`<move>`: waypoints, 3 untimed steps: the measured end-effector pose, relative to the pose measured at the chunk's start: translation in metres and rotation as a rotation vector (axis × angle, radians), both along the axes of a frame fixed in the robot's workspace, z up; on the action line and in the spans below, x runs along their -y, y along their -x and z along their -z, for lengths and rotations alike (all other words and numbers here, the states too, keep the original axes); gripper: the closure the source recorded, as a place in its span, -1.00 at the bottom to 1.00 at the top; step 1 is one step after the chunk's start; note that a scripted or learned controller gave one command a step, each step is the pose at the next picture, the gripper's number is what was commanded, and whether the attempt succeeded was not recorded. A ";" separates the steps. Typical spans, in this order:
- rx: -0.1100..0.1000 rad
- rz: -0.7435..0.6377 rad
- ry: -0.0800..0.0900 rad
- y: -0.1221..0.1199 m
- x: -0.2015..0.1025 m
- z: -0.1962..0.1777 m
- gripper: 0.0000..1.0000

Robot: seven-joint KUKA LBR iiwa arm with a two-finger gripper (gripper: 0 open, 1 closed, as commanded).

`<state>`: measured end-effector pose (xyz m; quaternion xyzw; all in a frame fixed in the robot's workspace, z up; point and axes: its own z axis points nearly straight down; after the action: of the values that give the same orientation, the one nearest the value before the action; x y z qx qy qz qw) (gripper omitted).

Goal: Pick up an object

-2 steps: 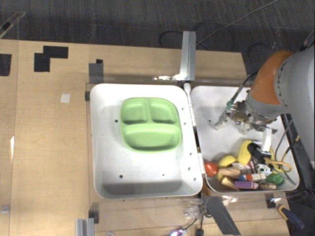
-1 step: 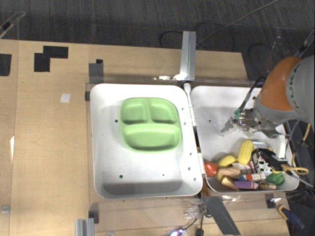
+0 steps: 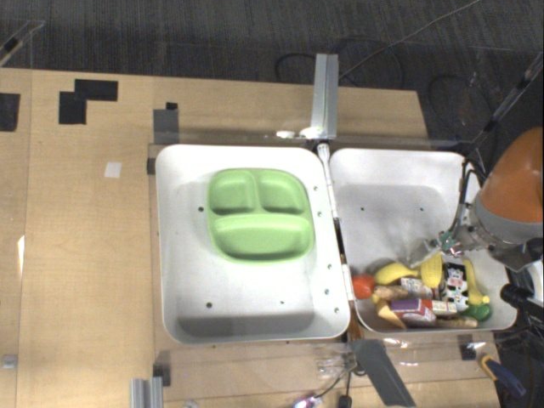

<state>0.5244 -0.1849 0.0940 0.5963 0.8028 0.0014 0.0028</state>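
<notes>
You were early in the pick: the end effector [image 3: 448,243] hovered at the pile's twelve o'clock over the yellow banana [image 3: 432,270] in the right bin [image 3: 391,185], its grip undiscernible, nothing lifted.

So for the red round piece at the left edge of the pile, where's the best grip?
Probably across the red piece's rounded body, coming straight down. Its left side faces the right bin's bare floor, while the yellow piece crowds its right, so the fingers should straddle it front to back.

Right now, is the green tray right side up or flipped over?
Right side up: the green tray shows its three hollow compartments facing up, in the left bin.
</notes>
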 end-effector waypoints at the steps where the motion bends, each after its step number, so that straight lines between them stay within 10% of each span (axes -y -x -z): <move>1: 0.014 -0.210 -0.002 0.005 0.015 0.003 -1.00; 2: 0.020 -0.218 -0.012 0.000 0.006 -0.009 1.00; 3: 0.002 -0.226 0.001 -0.005 -0.097 -0.129 1.00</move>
<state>0.5298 -0.0881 0.2229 0.5021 0.8648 0.0021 0.0038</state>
